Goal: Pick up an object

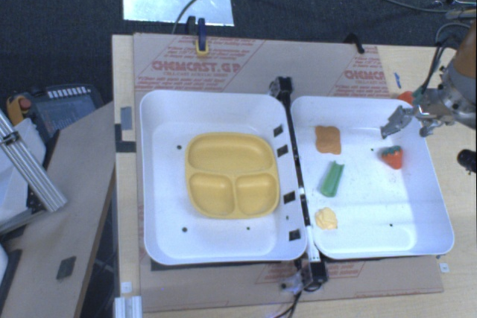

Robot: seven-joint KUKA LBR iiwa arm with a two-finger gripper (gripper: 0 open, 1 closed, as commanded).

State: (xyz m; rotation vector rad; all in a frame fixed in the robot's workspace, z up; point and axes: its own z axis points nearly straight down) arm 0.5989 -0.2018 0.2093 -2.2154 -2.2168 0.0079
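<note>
Four small items lie in the right bin: a brown toast-like piece, a green pickle-shaped piece, a pale yellow lump and a red strawberry-like piece with a green top. My gripper hangs over the right bin's far right part, just above and right of the red piece. Its two grey fingers stand apart with nothing between them.
The left bin holds a yellow divided plate. A black hinge strip runs between the bins. Cardboard lies under both. A control pendant and an aluminium rail sit at the left.
</note>
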